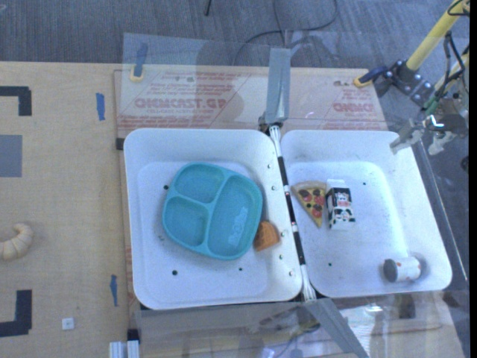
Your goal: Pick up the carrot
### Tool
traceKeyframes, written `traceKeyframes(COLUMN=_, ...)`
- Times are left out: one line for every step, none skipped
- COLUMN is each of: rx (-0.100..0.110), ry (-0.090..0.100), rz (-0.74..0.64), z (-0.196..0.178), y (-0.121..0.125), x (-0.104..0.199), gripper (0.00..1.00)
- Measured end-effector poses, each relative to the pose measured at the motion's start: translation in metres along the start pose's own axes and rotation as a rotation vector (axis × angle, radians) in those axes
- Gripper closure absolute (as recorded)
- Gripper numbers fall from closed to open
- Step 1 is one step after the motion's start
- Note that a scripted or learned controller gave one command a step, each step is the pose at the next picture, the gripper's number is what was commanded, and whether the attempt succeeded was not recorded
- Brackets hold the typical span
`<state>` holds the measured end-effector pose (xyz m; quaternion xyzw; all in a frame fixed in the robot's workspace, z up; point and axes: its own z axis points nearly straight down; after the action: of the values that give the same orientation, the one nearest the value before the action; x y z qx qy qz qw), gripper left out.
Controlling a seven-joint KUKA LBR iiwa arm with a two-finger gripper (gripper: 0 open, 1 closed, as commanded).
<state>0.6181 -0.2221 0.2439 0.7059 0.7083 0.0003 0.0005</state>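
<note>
The carrot (pixel 267 235) is a small orange piece lying in the left bin (pixel 149 274). It rests against the lower right edge of a teal divided plate (pixel 212 209), close to the bin's right wall. Part of it may be tucked under the plate's rim.
The right bin (pixel 417 200) holds a pizza slice (pixel 311 201), a small milk carton (pixel 340 206) and a white cylinder (pixel 402 268) near its front right corner. A croissant (pixel 15 241) lies on the bench at the far left. A yellow pole with clamps and cables (pixel 425 80) stands at the upper right.
</note>
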Motion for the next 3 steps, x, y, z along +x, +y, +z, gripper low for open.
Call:
traceKeyframes(rx=0.001, ry=0.0, rz=-0.021, z=0.106, y=-0.031, x=0.093, gripper=0.0)
traceKeyframes(rx=-0.013, ry=-0.007, rz=-0.57, z=0.15, y=-0.068, x=0.111, gripper=0.0)
traceKeyframes(rx=-0.017, ry=-0.008, rz=-0.566, z=0.139, y=-0.067, x=0.109, gripper=1.0)
